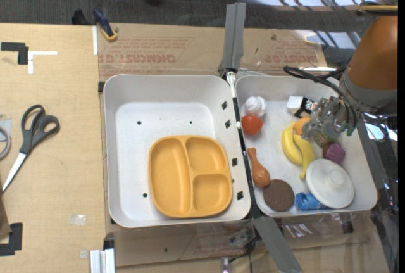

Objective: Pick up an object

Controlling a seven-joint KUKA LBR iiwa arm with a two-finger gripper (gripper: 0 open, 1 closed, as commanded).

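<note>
Banana (295,146), yellow curved plastic toy, lies left of the gripper (324,125) in the right white bin (367,164); it looks light, stiff and smooth, best taken across its middle. Gripper state: unclear.

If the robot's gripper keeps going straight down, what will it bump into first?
Most likely the yellow plastic banana. The gripper hangs over the right white bin, just above the banana's upper end, with a small orange thing beside it. Height is hard to judge from this slanted view, so it could touch that instead.
</note>
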